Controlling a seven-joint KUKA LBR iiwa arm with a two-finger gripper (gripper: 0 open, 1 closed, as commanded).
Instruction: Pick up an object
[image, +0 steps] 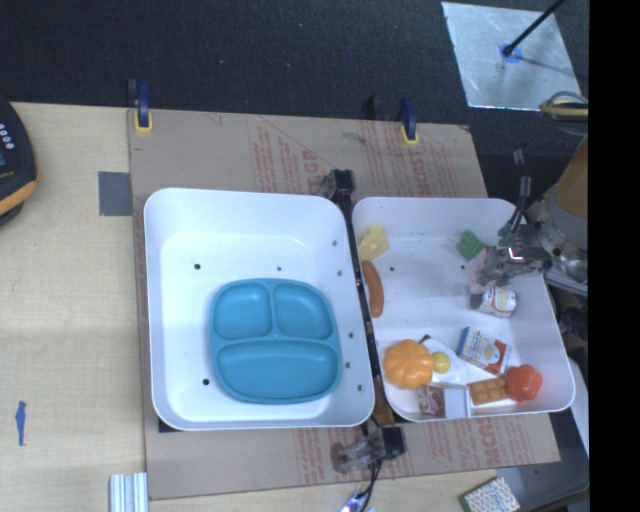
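Note:
The right bin (440, 215) holds several small items. A yellow piece (373, 241) and a brown sausage (374, 287) lie along its left wall. A green item (472, 244) sits near the back right, and a small white can (499, 300) lies just in front of it. Toward the front are an orange pepper (406, 364), a blue-and-white packet (482, 349), a red tomato (523, 381) and a tan cracker (487, 391). My gripper (497, 266) hangs low over the bin's right side, between the green item and the white can, close above the can.
The left bin (175, 225) holds a blue divided plate (275, 338). A small white dish (405, 398) lies under the pepper at the right bin's front. The arm's wrist (560, 235) overhangs the right bin's right wall. Clamps hold the cardboard at the bench's back edge.

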